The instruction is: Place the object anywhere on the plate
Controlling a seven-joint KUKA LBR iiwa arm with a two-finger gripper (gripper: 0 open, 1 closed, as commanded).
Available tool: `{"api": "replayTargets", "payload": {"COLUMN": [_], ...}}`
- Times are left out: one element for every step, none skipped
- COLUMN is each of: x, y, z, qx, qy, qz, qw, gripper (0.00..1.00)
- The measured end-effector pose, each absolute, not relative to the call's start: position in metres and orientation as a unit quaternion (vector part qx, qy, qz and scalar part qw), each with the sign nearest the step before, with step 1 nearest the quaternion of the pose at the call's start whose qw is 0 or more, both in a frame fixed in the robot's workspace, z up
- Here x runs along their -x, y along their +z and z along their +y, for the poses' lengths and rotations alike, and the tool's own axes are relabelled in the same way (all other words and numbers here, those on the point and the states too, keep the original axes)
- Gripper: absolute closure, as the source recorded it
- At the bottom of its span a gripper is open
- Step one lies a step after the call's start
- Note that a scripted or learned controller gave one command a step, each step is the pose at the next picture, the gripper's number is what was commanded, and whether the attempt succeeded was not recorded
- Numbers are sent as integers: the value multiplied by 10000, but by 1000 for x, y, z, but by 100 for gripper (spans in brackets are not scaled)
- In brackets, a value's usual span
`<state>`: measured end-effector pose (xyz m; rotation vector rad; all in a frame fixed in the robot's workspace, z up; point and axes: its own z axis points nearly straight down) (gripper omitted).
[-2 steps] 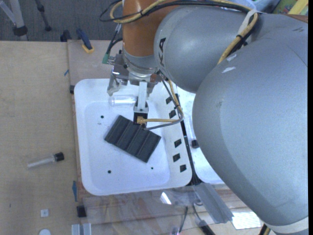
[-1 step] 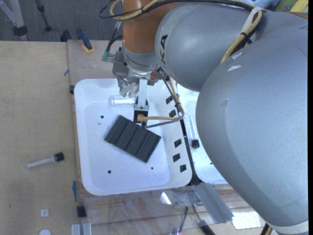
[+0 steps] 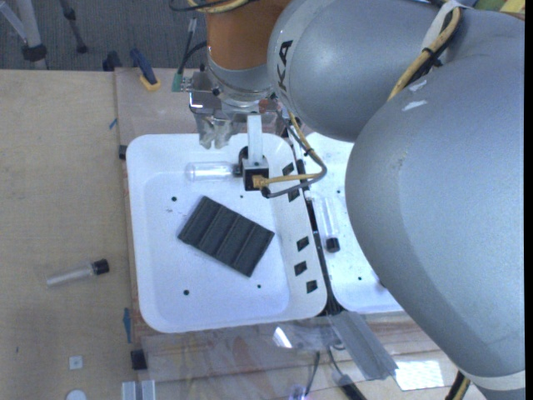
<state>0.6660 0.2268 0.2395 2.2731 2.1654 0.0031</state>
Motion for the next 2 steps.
{"api": "replayTargets", "payload": {"x": [-666, -666], "y": [274, 256], "z": [226, 214], "qx": [-5745, -7801], "qy": [14, -16], "qz": [8185, 6257], "qw": [14, -9], "gripper": [100, 100]}}
